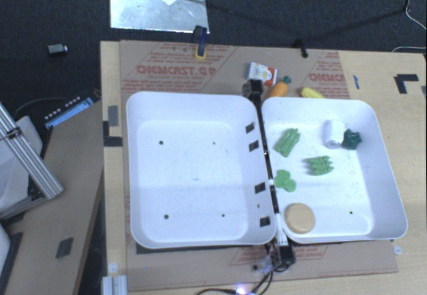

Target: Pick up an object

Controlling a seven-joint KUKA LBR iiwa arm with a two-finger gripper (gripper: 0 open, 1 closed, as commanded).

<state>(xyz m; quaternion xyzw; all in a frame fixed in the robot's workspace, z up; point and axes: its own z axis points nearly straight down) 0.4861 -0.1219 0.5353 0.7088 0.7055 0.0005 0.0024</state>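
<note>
We are logging the gripper's opening and the arm's pose as cannot tell. Candidate objects are sitting loose in the right bin (383,173), well apart from one another, which we are judging favourable for a clean grasp: tan disc (299,217), green pieces (289,141), white cylinder (333,132) touching a dark green object (351,139).
</note>
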